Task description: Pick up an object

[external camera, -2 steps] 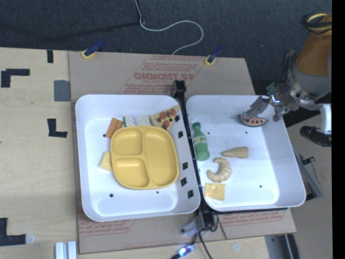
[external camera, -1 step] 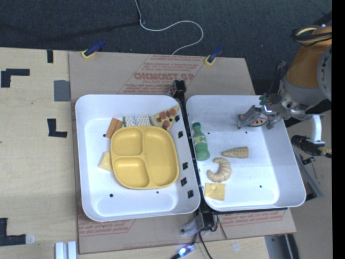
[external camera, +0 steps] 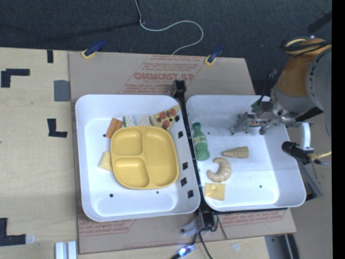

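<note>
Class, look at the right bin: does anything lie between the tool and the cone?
Nothing visible does. The tool hangs over the right bin's upper part, and bare bin floor separates it from the cone just below. The croissant and bottle lie off that path.

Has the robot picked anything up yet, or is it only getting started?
Nothing looks picked up yet. The croissant, cone, green bottle and cheese slice all lie in the right bin. The gripper sits over that bin's upper part. The whole grasp remains.
</note>
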Available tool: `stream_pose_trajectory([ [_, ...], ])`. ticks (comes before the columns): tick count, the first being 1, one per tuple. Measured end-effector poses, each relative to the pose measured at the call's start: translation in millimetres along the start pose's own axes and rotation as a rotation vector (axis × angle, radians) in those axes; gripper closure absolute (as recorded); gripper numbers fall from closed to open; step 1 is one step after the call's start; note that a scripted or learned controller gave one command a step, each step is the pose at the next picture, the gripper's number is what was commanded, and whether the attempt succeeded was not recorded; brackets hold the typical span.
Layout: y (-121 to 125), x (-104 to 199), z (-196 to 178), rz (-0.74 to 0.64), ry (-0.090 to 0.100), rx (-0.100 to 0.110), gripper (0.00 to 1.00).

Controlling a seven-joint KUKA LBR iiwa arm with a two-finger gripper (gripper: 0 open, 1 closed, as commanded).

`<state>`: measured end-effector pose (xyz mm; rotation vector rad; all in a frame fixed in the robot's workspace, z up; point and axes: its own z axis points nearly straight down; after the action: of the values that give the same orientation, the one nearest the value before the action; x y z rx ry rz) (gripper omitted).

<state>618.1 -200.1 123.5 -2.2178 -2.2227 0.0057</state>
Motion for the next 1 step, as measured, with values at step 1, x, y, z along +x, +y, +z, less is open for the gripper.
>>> stream_pose_trajectory([
  [1, 0.0, 0.9, 41.3, 0.0, -0.001, -0.002, 0.0],
])
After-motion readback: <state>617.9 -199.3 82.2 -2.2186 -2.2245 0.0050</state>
